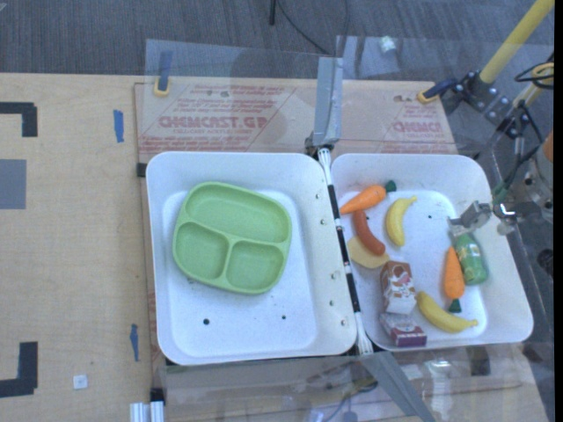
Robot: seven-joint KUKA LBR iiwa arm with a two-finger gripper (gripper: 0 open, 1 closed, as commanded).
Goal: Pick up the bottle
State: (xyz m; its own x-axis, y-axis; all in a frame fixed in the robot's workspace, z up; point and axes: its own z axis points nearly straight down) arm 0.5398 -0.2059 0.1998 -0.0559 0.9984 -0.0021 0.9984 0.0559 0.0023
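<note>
Small green plastic bottle (471, 263) in right white bin (501, 202), metal gripper (480, 215) just above it, its state unclear, "CHEMCAST GP" printed on brown-papered sheet (214, 120), light wooden surface (62, 262).

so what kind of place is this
Probably a robotics lab test bench: two white bins on a plywood table, toy food such as a banana, and a green divided plate.

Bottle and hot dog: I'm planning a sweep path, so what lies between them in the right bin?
In the camera view, a banana lies between the hot dog and the green bottle; the rest is bare white bin floor.
</note>
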